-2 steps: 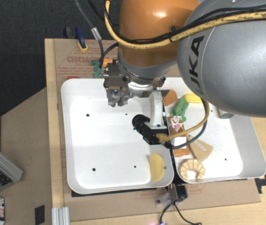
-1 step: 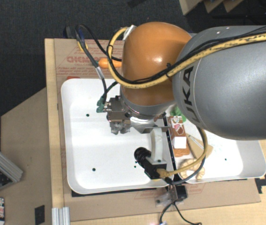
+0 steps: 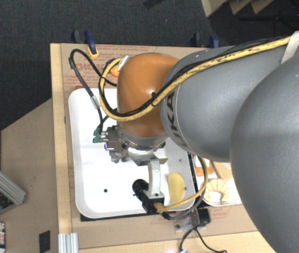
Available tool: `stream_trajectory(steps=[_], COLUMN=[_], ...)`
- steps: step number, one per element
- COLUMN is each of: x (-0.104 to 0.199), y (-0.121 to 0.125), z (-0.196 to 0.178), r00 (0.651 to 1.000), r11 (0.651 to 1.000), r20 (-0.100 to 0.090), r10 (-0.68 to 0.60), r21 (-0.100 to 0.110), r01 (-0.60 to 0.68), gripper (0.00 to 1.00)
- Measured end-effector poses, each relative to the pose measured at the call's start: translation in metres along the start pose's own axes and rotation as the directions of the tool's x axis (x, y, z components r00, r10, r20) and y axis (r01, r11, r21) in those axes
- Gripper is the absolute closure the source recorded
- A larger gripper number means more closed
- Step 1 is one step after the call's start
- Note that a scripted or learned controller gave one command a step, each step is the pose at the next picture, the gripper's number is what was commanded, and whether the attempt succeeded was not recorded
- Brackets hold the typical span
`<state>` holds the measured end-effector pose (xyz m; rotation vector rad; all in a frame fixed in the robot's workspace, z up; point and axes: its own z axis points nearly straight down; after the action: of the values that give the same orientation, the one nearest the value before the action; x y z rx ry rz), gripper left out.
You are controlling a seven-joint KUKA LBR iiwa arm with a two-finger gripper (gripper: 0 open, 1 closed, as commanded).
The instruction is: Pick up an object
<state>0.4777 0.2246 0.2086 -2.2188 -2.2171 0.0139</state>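
Note:
My gripper (image 3: pixel 113 151) hangs low over the middle of the left white bin (image 3: pixel 86 167), right under the orange wrist band, which hides most of it. A pale yellow oblong object (image 3: pixel 176 186) lies near the bin's front right corner, to the right of and nearer than the gripper. I see nothing held at the gripper.
A cream, ridged, croissant-like object (image 3: pixel 219 190) lies in the right bin, mostly hidden by the arm. A tiny dark speck (image 3: pixel 105 190) sits on the left bin's floor. The bulky grey arm covers the right half of the view. The wooden bench edge (image 3: pixel 60 141) frames the bins.

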Motion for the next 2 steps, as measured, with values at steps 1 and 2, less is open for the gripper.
stream_trajectory(steps=[1, 2], x=[-0.001, -0.001], y=[0.002, 0.004], z=[-0.157, -0.311], r00=[1.000, 1.000], r11=[1.000, 1.000], r20=[-0.012, -0.012], r10=[-0.003, -0.003], r21=[-0.027, -0.029], r01=[0.003, 0.003], gripper=[1.00, 1.00])
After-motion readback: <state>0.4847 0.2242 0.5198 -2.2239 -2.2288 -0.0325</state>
